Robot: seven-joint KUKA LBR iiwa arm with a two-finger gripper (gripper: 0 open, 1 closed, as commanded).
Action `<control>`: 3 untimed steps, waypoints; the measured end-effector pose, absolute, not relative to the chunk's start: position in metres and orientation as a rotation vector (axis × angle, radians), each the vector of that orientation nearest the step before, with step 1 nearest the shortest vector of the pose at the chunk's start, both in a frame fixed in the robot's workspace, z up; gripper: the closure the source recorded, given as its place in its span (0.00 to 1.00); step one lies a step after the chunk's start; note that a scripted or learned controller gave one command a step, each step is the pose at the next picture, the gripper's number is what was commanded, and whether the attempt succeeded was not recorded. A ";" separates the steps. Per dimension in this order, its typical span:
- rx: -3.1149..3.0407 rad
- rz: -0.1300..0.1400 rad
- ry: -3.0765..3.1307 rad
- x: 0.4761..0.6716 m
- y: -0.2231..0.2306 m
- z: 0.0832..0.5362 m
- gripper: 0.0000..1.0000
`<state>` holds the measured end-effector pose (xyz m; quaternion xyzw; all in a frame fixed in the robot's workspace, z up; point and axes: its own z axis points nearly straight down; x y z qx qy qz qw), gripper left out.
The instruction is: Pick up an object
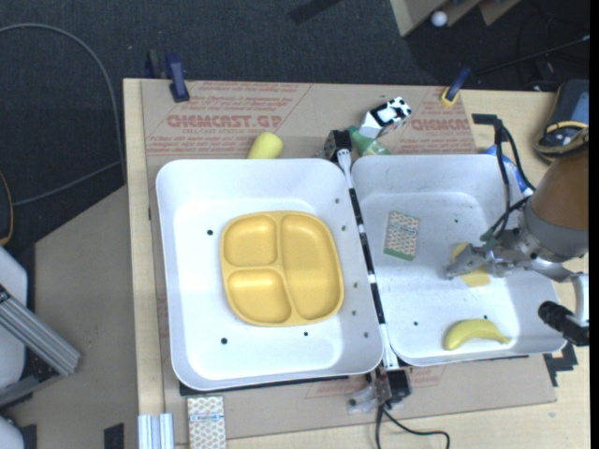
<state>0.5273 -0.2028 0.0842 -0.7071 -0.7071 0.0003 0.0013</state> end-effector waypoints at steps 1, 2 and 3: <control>-2.222 -0.001 -2.221 0.528 -0.203 0.094 1.00; -2.221 -0.001 -2.224 0.545 -0.161 0.154 1.00; -2.222 -0.002 -2.227 0.545 -0.161 0.164 1.00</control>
